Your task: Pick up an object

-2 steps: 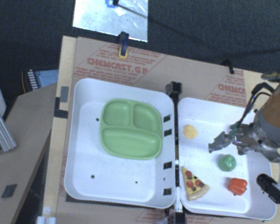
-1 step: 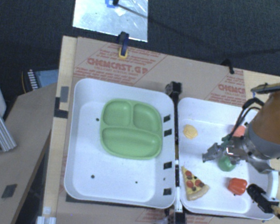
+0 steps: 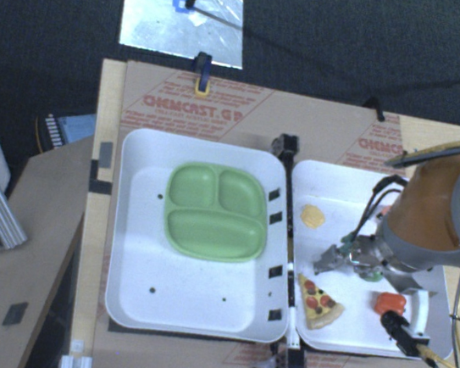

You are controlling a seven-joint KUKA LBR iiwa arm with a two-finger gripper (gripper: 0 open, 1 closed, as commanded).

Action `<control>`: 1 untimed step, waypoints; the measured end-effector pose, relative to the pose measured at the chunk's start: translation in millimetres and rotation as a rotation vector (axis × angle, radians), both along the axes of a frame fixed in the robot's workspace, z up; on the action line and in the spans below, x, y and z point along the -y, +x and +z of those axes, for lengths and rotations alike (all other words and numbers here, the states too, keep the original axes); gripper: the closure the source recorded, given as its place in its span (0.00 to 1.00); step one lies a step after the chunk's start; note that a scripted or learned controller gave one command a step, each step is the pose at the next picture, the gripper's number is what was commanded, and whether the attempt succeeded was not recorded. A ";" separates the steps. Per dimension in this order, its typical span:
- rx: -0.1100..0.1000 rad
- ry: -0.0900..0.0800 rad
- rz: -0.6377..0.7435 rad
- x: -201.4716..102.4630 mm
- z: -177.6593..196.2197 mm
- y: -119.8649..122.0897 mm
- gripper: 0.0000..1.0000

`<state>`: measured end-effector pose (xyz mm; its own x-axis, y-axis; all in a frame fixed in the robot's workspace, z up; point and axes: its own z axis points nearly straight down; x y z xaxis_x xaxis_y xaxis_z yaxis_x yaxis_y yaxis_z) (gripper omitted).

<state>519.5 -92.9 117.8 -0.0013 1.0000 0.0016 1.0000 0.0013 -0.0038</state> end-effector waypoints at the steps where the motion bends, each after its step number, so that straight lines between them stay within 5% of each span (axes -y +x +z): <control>1: 0.005 -0.001 -0.001 -0.3 -34.6 0.6 0.00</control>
<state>520.1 -92.6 83.1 -0.0001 1.0000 0.0003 1.0000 0.0001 0.0007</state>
